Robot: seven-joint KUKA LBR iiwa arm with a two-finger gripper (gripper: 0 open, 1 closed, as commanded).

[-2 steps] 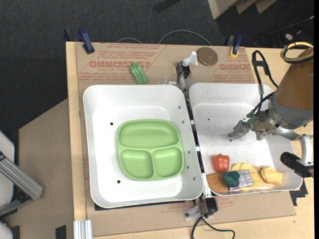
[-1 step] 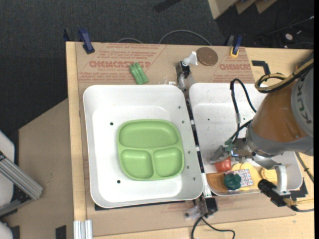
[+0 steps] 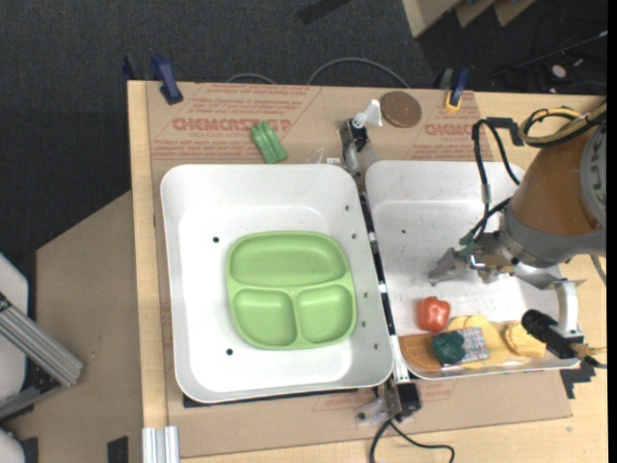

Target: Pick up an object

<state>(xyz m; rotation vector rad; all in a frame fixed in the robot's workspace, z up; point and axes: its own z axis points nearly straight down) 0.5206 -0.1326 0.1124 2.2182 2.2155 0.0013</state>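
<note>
Camera view, glossy red pepper (image 3: 434, 313), smooth green divided tray (image 3: 289, 288), metal fingers (image 3: 445, 269)

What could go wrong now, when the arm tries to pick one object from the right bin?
The toys lie crowded in the bin's near corner, so the gripper may catch two or push them aside. They sit against the bin wall, which may block the descent. The red pepper looks rounded and might slip.

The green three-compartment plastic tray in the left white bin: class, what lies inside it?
The green three-compartment plastic tray shows three bare compartments, with no object in them. It hides the floor of the left white bin beneath it.
</note>
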